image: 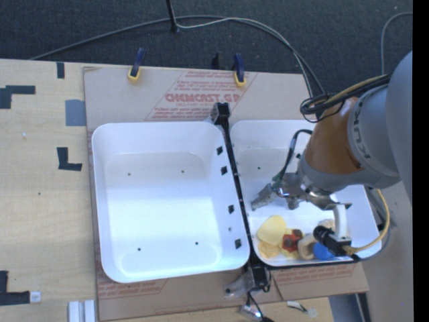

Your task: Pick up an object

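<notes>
Setting: a pale wooden bench (40, 200) marked with strips of dark tape, backed at 12 o'clock by dark carpet crossed by thin cables. On the bench lies a sheet of brown cardboard (194, 96) with red lettering, fixed along its far edge by two blue-and-yellow clamps (137, 66).

Item 1: left bin (161, 203), shallow, white, rounded corners, lying on the cardboard. Bare floor with a few small dark dots.

Item 2: right bin (258, 149), same make, touching the left bin along a black divider strip with clips.

Item 3: cluster of small objects in the right bin, gathered at its 6 o'clock edge. Included: a yellow object (271, 231), pale and rounded, at the cluster's 9 o'clock end; a red-orange object (290, 241) just beside it; a blue object (324, 251) at the 3 o'clock end, near a black cable fitting. Pieces touch or overlap; exact shapes cannot be told.

Item 4: arm (365, 129), grey with an orange band, entering from 3 o'clock and hanging over the right bin.

Item 5: gripper (267, 194), metal, pointing toward 9 o'clock, over the bin floor just at 12 o'clock of the yellow object and apart from it. Whether it is spread or closed cannot be told; nothing is seen in its grasp.
</notes>
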Controlling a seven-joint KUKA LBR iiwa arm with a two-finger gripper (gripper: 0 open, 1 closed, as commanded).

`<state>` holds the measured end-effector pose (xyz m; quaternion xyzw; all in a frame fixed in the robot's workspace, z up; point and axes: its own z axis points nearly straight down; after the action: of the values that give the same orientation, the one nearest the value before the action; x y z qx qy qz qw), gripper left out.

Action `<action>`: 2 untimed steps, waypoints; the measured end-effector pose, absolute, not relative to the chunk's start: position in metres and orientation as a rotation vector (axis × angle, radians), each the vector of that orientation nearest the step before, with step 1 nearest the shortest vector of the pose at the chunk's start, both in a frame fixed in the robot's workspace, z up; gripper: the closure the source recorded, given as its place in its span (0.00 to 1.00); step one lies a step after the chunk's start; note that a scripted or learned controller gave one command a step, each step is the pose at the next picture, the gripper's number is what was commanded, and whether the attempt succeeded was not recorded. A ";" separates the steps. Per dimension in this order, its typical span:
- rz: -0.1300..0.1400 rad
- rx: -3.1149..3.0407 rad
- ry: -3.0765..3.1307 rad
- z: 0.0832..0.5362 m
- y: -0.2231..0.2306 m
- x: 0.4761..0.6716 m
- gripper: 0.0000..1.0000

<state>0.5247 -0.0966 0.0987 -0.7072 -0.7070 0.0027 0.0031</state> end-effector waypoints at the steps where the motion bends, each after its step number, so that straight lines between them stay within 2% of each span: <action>1: -0.001 -2.221 -2.225 0.084 -0.095 0.592 0.00; 2: -0.001 -2.222 -2.223 0.085 -0.099 0.626 0.00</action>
<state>0.6262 -0.0990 0.0849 -0.7068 -0.7074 -0.0004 -0.0007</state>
